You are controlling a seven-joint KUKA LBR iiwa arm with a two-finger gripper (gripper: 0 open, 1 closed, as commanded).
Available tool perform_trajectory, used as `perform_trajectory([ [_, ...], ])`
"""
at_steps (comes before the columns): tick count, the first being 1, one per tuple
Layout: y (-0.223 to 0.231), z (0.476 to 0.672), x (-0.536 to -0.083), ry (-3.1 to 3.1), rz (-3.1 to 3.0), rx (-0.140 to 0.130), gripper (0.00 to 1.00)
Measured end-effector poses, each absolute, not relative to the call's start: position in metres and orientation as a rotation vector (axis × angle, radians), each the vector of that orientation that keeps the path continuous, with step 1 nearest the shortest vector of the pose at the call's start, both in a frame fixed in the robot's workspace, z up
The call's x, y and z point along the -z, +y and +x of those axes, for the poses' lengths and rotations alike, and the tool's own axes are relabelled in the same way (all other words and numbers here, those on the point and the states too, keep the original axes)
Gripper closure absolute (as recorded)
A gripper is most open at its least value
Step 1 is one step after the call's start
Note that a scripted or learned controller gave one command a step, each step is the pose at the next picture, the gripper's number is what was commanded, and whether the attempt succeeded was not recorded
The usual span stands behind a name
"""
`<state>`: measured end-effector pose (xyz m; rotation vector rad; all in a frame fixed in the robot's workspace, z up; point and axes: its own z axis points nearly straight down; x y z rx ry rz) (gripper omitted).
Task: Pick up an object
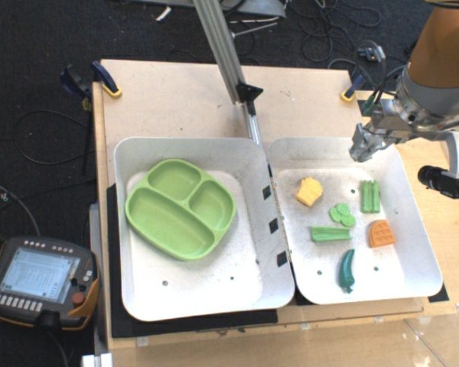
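Note:
The right bin (417, 274) holds several small toy foods: a yellow chunk (309, 192), a green round leafy piece (342, 215), a green stalk (370, 196) standing lengthwise, a flat green bar (330, 235), an orange waffle-like block (380, 234) and a dark teal pepper (346, 271). My gripper (362, 150) hangs over the bin's far right corner, above and behind the green stalk, touching none of the pieces. Nothing shows between its tips.
The left bin (138, 289) carries a light green divided plate (180, 207). A slanted metal pole (223, 40) crosses the back of the bench down to the bins' shared edge. A teach pendant (38, 280) lies at the lower left, off the bench.

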<state>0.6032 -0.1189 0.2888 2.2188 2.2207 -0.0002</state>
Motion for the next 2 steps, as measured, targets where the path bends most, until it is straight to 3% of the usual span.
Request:
perform_trajectory([
  [1, -0.047, 0.578, -0.282, 2.234, 2.213, -0.001, 1.0],
  [2, -0.103, 0.553, -0.229, 2.217, 2.231, 0.009, 1.0],
])
